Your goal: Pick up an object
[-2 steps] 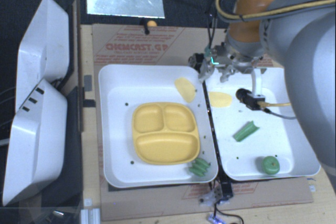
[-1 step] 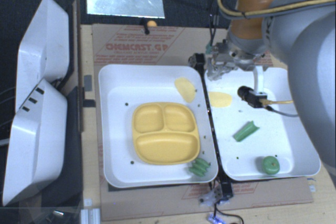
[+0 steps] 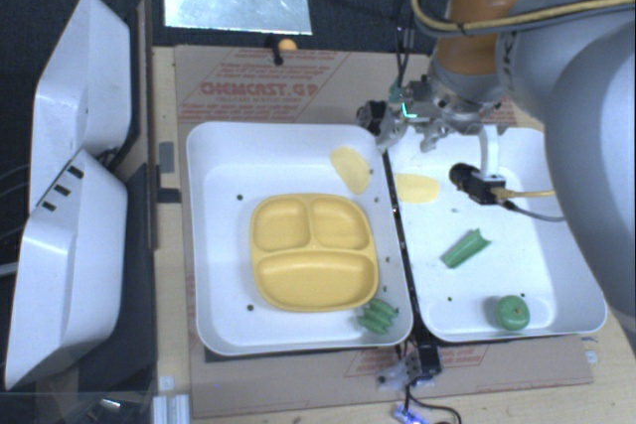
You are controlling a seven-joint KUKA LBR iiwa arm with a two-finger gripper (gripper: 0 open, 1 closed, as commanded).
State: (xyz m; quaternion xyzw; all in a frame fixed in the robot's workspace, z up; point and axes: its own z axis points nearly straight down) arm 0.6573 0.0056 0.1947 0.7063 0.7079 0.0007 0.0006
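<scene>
Claw (image 3: 427, 129) above the bins' far shared edge, finger state impossible to tell; yellow divided tray (image 3: 314, 250) in left bin (image 3: 214, 213).

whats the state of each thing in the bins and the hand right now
yellow divided plate: flat, upright, compartments bare, left bin
pale yellow piece: lying against left bin's back right wall
second pale yellow piece: lying flat, right bin
green ridged stick: lying on its side
round green piece: resting, right bin
green ridged piece: left bin's front corner
hand: over right bin, holding nothing visible
</scene>
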